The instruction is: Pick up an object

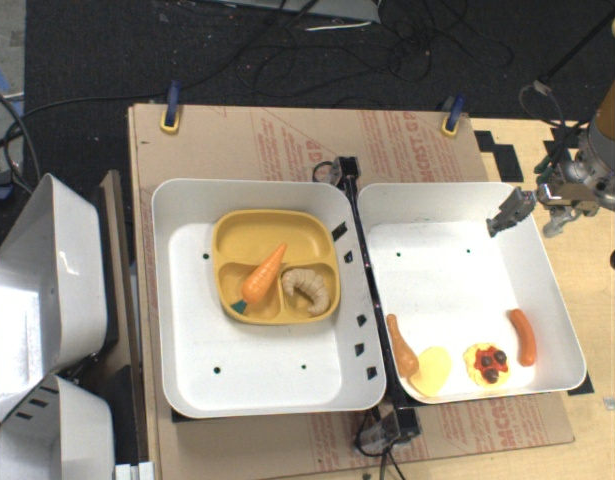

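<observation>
The gripper (535,215) sits at the upper right corner of the right bin (457,268) with its two fingers spread apart and nothing between them. Along that bin's near edge lie an orange drumstick-shaped piece (401,346), a pale yellow disc (434,366), a small yellow tart with dark berries (488,363) and a sausage (524,336). The left bin (187,348) carries a yellow divided plate (277,230) containing a carrot (263,274) and a shrimp (308,288)
</observation>
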Available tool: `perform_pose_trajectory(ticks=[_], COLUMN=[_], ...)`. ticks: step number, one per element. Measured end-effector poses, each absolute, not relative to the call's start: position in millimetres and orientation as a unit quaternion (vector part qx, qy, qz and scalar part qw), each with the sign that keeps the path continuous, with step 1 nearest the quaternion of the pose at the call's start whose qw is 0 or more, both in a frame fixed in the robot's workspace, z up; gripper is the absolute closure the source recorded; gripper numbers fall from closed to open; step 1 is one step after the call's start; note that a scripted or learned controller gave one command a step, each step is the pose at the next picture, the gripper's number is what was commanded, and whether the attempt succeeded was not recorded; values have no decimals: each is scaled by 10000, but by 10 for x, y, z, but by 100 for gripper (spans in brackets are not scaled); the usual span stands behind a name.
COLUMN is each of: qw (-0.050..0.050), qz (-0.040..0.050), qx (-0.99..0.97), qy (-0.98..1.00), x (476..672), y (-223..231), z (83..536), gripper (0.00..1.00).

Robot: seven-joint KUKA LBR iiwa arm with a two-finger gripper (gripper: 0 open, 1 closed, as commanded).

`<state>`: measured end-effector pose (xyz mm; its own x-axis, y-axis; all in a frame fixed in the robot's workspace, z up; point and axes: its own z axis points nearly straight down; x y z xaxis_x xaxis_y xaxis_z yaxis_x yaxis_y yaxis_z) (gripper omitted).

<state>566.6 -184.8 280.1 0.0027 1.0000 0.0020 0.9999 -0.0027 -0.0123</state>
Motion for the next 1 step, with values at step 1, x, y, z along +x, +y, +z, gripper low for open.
perform_pose_trajectory(ticks=[1], qw=[-1], qz=[3], qx=[-7068], qy=[-7074], x=[5686], y=[-1839], z=[2873], gripper=[0])
